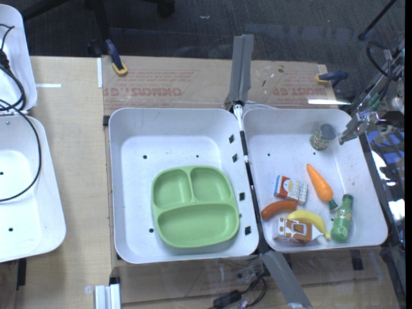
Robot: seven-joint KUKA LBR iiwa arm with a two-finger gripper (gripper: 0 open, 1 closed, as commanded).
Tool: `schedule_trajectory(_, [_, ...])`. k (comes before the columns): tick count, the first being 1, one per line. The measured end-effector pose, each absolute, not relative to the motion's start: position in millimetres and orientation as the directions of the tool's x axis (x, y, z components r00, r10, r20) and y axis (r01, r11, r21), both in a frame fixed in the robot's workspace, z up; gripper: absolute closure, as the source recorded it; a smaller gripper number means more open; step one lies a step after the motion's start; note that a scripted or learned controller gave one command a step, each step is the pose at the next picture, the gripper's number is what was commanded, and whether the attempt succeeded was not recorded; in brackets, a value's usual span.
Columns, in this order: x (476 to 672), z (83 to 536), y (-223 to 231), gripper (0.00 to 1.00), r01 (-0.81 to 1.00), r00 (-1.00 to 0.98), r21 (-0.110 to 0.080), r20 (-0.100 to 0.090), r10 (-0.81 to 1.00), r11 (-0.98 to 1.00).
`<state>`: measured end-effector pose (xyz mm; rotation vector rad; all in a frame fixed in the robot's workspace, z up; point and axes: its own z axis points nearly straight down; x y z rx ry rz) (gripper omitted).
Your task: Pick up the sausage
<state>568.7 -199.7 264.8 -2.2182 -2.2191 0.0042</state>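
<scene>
**Reaching down and left: the sausage lies far from the claw**

Lying in the near part of the right white plastic bin [360, 172], the short orange-red sausage [279, 208] is the thing to take. Its long axis runs almost across the view, with the right end tilted a little toward the far side. From the claw [353, 132], which is seen at the far right rim of this bin, the sausage lies well apart, toward the left and toward the near side. So I judge that the coming move must carry the claw diagonally over the bin before it goes down.

Close neighbours make the grasp narrow. A small brown and white carton [293, 232] and a yellow plastic banana [311, 223] lie just beside the sausage on its near-right side, and the banana looks close to touching the sausage's right end. A small white and orange box [290, 188] sits just beyond it. I think the fingers should close across the short width, so turning the wrist may be needed.

Between sausage and claw lies an orange carrot with green tip [320, 183]; a green bottle [342, 218] is right of the banana. Nearest to the claw, just to its left, is a small grey-green can [322, 136].

How far the claw is open I cannot tell; it is too small and cluttered here, and nothing is visibly held in it.
</scene>
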Motion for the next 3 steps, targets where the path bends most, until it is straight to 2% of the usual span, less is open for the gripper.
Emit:
schedule_trajectory(1, [568.7, 247, -188, 0.0, 0.999, 0.037, -0.005, 0.0, 0.999, -0.037])
schedule_trajectory(2, [598.6, 255, -160, 0.0, 0.997, 0.079, -0.003, -0.001, 0.997, -0.079])
schedule_trajectory(3, [567.9, 189, -89, 0.0, 0.987, -0.162, -0.005, 0.001, 0.987, 0.162])
